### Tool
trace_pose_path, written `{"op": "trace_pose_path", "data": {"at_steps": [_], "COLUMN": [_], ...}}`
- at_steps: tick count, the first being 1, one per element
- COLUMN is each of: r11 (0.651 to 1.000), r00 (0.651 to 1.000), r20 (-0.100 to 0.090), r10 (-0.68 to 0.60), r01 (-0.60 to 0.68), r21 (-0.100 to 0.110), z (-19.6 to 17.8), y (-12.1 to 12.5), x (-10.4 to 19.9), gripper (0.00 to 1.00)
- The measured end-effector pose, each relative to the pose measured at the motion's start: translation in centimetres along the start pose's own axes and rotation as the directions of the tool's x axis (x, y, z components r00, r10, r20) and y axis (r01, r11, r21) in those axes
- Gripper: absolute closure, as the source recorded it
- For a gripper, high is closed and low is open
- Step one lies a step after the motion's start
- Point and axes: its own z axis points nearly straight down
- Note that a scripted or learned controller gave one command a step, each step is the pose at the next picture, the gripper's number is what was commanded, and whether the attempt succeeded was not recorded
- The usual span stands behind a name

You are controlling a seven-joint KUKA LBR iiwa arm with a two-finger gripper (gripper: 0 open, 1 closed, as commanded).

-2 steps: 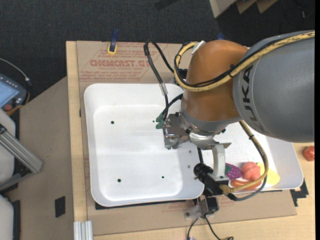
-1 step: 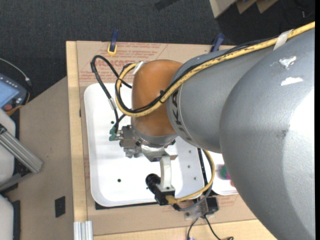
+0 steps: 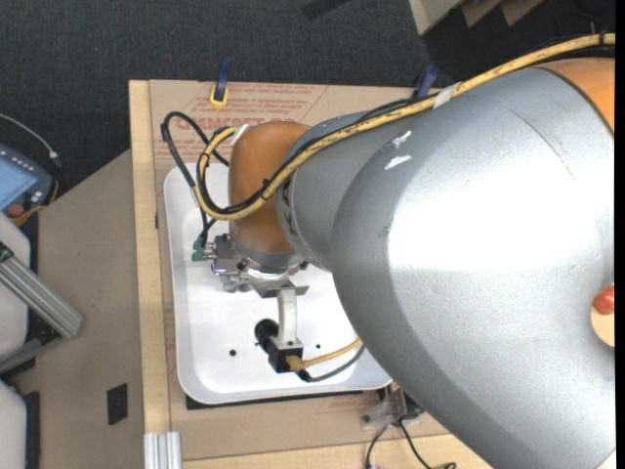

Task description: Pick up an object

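Grey and bulky, the arm's rounded metal link (image 3: 469,252) fills the right of the camera view, closest to the lens. It narrows to an orange band (image 3: 262,179) above the wrist. Below that band the 2-finger gripper (image 3: 256,279) points down over the middle of 1 shallow white plastic bin (image 3: 195,360). Seen from above, whether its grip is released or clenched cannot be told.

Below and a little left of the gripper, apart from it, a tiny black dot (image 3: 232,352) sits on the bin floor. A small orange-red rounded thing (image 3: 605,306) peeks out at the right edge, well apart from the gripper and mostly hidden by the arm. What it is and what it rests in cannot be told.

Yellow and black cables (image 3: 202,174) loop beside the band. Around the bin lies the brown cardboard-covered bench (image 3: 146,223), with 2 blue clamps (image 3: 223,70) at its far edge.
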Motion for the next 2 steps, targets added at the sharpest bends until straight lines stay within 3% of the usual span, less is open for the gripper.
{"op": "trace_pose_path", "data": {"at_steps": [1,2], "r11": [1.000,1.000], "r00": [1.000,1.000], "r20": [-0.001,-0.001], "r10": [0.002,0.003], "r01": [-0.002,-0.003], "r21": [-0.001,0.001], "z": [-1.5,-0.1], "y": [-0.2,1.9], "x": [0.0,-4.6], "gripper": [1.00,1.00]}}
